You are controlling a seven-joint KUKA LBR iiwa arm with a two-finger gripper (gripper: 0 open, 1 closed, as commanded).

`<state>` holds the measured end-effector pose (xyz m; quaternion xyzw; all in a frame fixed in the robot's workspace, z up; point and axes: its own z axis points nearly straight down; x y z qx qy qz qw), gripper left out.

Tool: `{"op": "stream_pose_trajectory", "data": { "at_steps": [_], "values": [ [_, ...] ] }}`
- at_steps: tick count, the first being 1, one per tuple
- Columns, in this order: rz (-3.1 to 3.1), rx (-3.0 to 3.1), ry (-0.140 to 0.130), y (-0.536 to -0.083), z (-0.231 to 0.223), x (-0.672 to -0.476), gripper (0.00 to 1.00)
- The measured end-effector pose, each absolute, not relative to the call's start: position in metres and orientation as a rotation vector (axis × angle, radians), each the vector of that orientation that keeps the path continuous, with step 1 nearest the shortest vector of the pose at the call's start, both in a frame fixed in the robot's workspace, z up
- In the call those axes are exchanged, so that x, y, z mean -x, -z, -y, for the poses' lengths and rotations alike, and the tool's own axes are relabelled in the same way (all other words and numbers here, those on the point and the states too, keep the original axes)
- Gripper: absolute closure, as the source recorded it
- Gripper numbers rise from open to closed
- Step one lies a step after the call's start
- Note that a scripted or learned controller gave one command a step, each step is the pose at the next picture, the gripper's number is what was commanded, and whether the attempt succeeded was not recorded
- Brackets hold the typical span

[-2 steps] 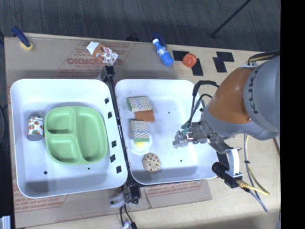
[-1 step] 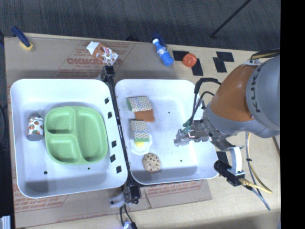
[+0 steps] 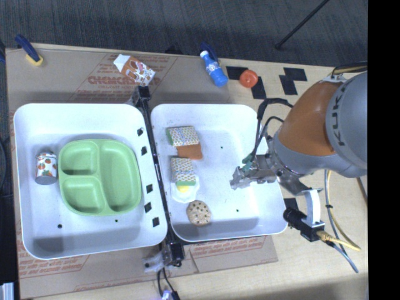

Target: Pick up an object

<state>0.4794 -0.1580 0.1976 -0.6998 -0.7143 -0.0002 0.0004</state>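
Gripper (image 3: 240, 179) hangs over the right bin (image 3: 240, 114); finger opening cannot be told. Nearest candidate, cookie (image 3: 199, 212): probably light, rigid, brittle; grasp across edges.

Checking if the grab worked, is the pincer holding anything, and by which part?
Nothing is held: the pincer hangs over bare floor of the right bin, apart from the cookie.

Dark grey carpet floor (image 3: 125, 11) behind cardboard-topped bench (image 3: 81, 80).

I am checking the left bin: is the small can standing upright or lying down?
Lying down. The can rests on its side beside the green tray.
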Motion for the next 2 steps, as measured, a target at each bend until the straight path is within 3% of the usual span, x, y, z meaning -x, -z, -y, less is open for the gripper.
{"op": "stream_pose_trajectory", "data": {
  "at_steps": [1, 2],
  "values": [
    [2.251, 2.192, 0.002, -0.208, 0.158, -0.481, 1.0],
    [2.229, 2.215, 0.003, -0.252, 0.118, -0.538, 1.0]
  ]
}}
